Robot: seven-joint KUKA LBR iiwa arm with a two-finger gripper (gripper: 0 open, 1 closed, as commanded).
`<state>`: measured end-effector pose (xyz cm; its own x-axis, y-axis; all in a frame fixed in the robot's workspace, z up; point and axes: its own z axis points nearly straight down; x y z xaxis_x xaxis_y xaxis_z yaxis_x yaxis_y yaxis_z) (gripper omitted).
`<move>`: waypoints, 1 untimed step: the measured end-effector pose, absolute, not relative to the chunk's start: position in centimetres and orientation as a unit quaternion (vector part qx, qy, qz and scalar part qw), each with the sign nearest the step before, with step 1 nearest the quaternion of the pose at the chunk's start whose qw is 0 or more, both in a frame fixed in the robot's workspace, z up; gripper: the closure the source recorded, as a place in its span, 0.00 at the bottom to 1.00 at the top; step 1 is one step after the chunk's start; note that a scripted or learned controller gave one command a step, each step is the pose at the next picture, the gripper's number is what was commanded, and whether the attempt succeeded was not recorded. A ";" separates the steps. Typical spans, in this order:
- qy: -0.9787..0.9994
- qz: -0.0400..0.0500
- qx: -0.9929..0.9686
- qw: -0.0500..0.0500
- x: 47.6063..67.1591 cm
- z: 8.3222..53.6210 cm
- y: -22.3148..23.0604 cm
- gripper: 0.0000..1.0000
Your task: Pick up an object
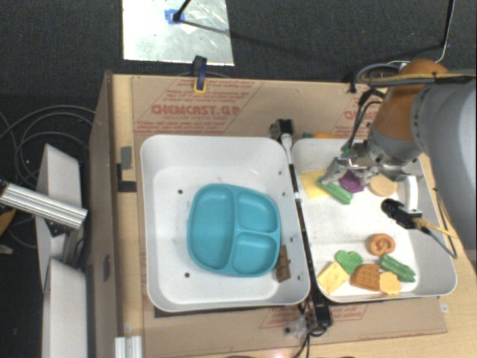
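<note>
- The gripper [350,171] hangs low over the far part of the right bin [335,226], at the end of the grey arm that comes in from the right
- Whether it is open or closed cannot be told, and nothing is seen held in it
- A purple toy [352,184] lies right under the gripper, touching or nearly touching it
- A green pod [339,194] lies just left and near of the purple toy, partly on a yellow piece [314,186] that sits by the bin's left wall
- A beige disc [382,186] rests just right of the gripper
- Well apart, at the near end of the same bin, lie a brown donut [381,244], a yellow wedge [332,277], a waffle [366,277], an orange piece [390,283] and two green toys [347,259], all bunched close
- The left bin [171,170] holds a teal plate [235,230] with three sections, lying flat in the middle
- A small brown thing [283,264] lies by the left bin's near right corner, just beside the plate
</note>
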<state>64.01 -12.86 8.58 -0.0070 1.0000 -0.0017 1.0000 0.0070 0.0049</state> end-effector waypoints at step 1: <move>0.710 0.004 0.704 0.005 64.2 10.0 -13.0 1.00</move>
<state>64.20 -12.97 9.98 -0.0092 1.0000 -0.0017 0.9999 0.0092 0.0123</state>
